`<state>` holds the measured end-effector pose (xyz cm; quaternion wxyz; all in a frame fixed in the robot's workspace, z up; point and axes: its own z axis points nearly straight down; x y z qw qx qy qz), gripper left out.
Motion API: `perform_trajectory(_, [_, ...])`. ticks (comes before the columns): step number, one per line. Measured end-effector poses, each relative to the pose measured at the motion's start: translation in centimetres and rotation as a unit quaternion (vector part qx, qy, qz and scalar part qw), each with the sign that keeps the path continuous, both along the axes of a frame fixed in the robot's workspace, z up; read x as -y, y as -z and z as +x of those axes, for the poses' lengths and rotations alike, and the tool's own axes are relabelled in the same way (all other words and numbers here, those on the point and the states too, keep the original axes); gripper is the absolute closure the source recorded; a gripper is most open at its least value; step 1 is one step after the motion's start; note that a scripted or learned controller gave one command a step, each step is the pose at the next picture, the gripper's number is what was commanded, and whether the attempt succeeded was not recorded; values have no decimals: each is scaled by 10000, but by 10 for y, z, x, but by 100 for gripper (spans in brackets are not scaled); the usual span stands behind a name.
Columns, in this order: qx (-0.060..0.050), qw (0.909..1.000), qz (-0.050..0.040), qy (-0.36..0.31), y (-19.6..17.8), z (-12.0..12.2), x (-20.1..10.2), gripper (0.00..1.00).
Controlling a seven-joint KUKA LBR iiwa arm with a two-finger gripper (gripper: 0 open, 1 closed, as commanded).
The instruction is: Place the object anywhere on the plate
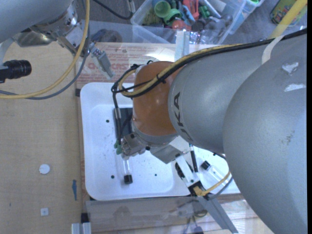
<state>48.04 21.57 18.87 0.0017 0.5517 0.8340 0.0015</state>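
The grey arm with its orange band (151, 101) reaches over the left white bin (97, 130) and hides much of it. My gripper (126, 175) points down at the bin floor near the front edge, and its black tip is just above or on the floor. A small green bit (117, 144) shows at the wrist's left edge; what it is cannot be made out. Right of the wrist, a white rounded surface (218, 175), perhaps the plate, shows under the arm with a small black piece (205, 165) on it.
Dark specks dot the left bin's floor. A clear tub of colourful toys (195, 9) stands behind the bins. A yellow cable (87, 33) hangs at the upper left. Bare wooden bench (39, 145) lies left of the bin.
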Motion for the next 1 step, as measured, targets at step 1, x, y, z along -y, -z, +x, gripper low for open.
perform_trajectory(1, [-28,9881,0,1540,86,-2,2,100])
